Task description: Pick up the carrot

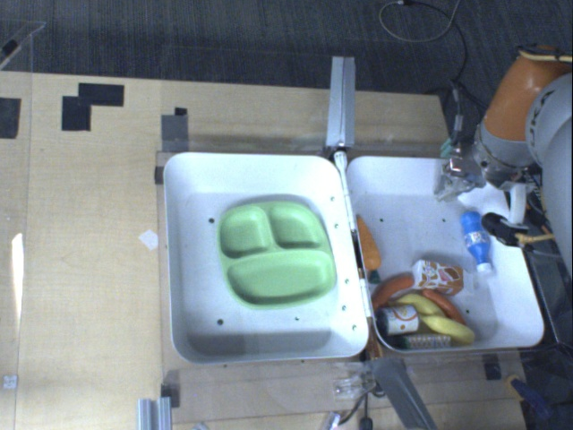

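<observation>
The robot's metal tool (458,176) hangs over the right white bin's (407,200) far corner; I cannot tell its state. The slim orange carrot (367,247) lies well left of it against the dividing wall (probably light, stiff, smooth); grasp mid-length.

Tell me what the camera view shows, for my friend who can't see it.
An orange carrot lies against the left wall of the right white bin, while the robot's end effector sits at that bin's far right corner. Near the carrot are a banana, a sausage and a small blue bottle. The left bin holds a green divided tray.
</observation>
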You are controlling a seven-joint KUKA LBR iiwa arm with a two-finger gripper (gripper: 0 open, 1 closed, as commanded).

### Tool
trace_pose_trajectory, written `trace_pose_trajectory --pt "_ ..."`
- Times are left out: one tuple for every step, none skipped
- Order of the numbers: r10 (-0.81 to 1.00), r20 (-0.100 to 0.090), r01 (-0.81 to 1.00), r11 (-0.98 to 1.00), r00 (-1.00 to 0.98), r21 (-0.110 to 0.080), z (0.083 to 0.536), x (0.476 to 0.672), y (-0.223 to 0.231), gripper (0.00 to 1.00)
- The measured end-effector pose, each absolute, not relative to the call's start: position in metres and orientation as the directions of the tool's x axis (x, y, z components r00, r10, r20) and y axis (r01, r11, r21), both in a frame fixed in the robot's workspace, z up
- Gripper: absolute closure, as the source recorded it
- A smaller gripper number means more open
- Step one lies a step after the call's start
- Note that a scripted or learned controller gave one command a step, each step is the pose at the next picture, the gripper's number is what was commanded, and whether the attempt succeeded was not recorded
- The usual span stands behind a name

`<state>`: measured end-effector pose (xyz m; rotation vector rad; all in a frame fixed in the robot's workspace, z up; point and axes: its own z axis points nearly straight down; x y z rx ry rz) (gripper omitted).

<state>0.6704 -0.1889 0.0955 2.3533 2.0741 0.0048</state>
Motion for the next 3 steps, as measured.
trace_pose_trajectory --pt "0.999 -0.002 0.999 -0.044 0.044 0.006 0.197 0.649 -0.193 1.0" --pt "0.973 -0.001 0.973 0.231 -0.231 0.005 0.093 0.565 -0.181 1.0" --pt "0.96 -0.001 0.96 0.279 -0.279 0.004 0.092 0.602 -0.123 1.0"
